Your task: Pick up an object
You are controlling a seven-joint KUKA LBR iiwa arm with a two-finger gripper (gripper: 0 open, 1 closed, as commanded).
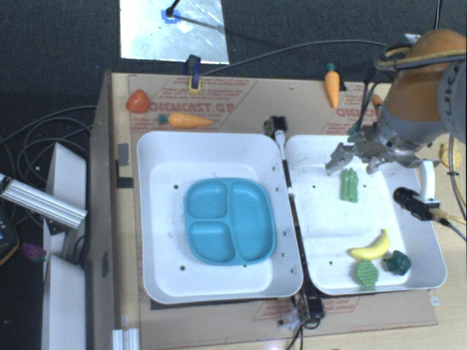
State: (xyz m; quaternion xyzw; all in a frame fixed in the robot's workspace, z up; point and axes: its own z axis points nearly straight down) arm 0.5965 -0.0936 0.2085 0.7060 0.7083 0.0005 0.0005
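My gripper point(355, 160) hangs over the back of the right bin point(321, 268), its two grey fingers point(338, 157) spread apart and open. Just in front of it a long green vegetable toy point(350, 185) lies on the bin floor, not between the fingers. Towards the bin's front right lie a yellow banana point(370, 246), a bumpy light-green toy point(365, 274) and a dark teal object point(398, 262).
The left bin point(157, 195) holds a blue divided plate point(230, 219). On the bench behind the bins lie an orange carrot point(190, 120), a red tomato-like toy point(137, 102) and another carrot point(333, 86). A black divider clip point(277, 127) sits between the bins.
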